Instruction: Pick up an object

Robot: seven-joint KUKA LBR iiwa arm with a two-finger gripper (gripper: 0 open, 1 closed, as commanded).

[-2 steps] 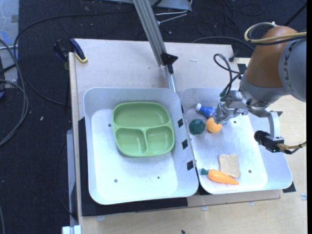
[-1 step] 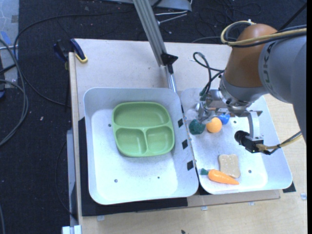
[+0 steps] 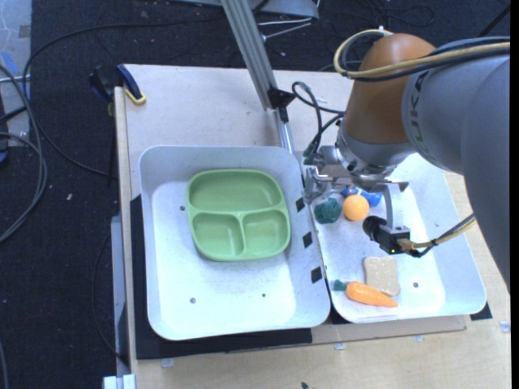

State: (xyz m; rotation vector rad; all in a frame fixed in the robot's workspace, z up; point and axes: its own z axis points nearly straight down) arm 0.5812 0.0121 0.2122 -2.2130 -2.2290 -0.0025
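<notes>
A pale desk (image 3: 203, 96) on a dark, cable-strewn floor (image 3: 57, 217) carries two white bins. The pincer (image 3: 345, 186) hangs over the right bin (image 3: 454, 274), above a teal ball (image 3: 328, 211), orange ball (image 3: 355, 208), cracker (image 3: 381, 275) and carrot (image 3: 370, 294); I cannot tell its opening. A green tray (image 3: 239, 214) lies in the left bin (image 3: 162, 298)

We see our grey arm (image 3: 462, 104) reaching in from the right. Its orange band bends down to the gripper (image 3: 345, 186).

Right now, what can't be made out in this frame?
- Gripper: the wrist covers its fingers, so open or shut is unreadable.
- Blue object: mostly hidden under the wrist, identity unclear.
- Right bin: the arm hides its far part.
- Dark green object: too small to identify.
</notes>
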